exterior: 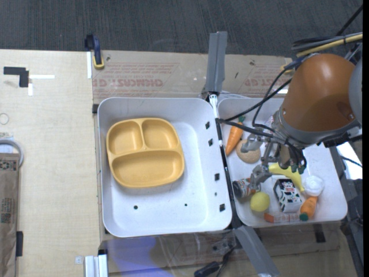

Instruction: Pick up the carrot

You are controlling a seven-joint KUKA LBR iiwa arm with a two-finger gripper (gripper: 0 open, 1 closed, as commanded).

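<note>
Camera view: the right bin (340, 209) serves as the reference. The carrot (233, 138) lies against the bin's left wall, toward its far end, tilted with its thin tip pointing at the near side. The arm (317, 94) enters from the right and hangs over the bin's centre. The hand (262, 169) sits low inside the bin, just beside the carrot on its right and apart from it; whether it is open or closed cannot be told. A yellow ball (260, 201) rests near the bin's front left corner. A yellow divided plate (145, 152) occupies the left bin (115, 212).
</note>
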